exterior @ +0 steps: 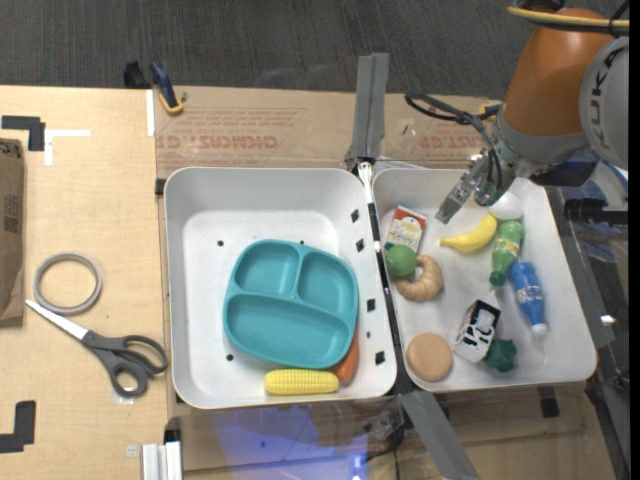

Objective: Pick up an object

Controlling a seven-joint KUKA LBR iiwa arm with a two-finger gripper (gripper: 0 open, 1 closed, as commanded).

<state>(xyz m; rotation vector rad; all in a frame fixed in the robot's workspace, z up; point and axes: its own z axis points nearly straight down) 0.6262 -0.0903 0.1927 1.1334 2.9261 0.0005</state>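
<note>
A grey robot arm with an orange band is reaching in from the right, and its two-finger gripper [462, 196] is hanging over the back of the right shallow white bin [570, 308], just beside a curved yellow toy banana [471, 235]. The dark fingers [452, 204] are pointing down and to the left, close together with nothing between them, though how narrow the gap is I cannot tell for certain. Nothing is being lifted yet, so the pick is looking barely begun: the descent, the closing and the raise are all waiting to be done. The banana is lying near the bin's back wall, touching a green plastic bottle [505, 246], with a blue and white bottle [527, 294] just beyond. Nearer the divider are sitting a small red and white carton [405, 230], a green ball [399, 260] and a tan twisted pastry [424, 280]. In the left white bin [190, 218] a teal sectioned plastic tray [292, 305] is resting beside a yellow toy corn cob [300, 381]. On the tabletop [80, 198] to the left, grey-handled scissors [105, 345] and a tape ring [67, 281] are lying well apart from the bins.
</note>
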